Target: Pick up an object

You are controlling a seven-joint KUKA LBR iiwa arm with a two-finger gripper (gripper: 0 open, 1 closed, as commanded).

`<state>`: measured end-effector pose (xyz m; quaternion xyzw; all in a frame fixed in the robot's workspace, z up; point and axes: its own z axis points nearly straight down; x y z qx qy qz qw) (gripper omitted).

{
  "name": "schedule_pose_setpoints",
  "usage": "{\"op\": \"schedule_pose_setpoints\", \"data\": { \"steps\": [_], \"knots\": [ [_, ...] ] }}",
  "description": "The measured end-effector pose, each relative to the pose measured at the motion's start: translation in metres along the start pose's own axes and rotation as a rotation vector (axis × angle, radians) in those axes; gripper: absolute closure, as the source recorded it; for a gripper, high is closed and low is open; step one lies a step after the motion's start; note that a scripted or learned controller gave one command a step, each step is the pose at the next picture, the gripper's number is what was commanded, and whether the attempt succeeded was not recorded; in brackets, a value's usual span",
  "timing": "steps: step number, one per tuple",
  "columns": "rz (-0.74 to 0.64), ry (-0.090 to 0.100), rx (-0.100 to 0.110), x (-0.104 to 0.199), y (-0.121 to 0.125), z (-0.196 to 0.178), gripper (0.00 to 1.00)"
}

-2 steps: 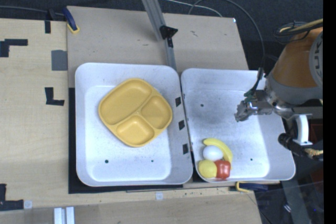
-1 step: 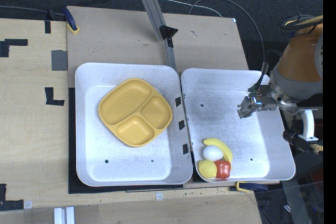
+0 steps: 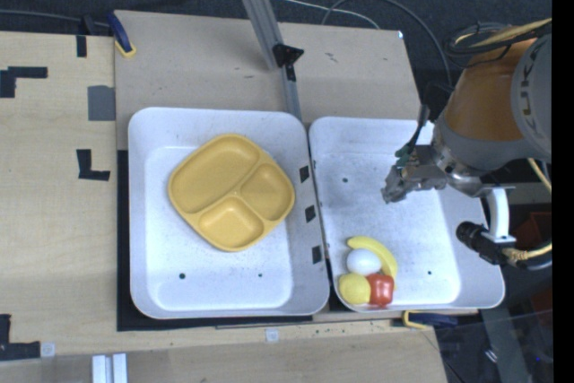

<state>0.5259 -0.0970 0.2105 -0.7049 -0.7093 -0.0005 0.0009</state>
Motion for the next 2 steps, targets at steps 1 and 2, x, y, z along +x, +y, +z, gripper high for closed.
{"op": "schedule_pose_setpoints", "data": {
  "steps": [1, 2],
  "knots": [
    [-0.001, 0.0, 0.0, 0.05, 0.014, -0.008, 1.0],
    [-0.003, 0.0, 0.001, 0.111, 0.017, -0.018, 1.0]
  ]
}}
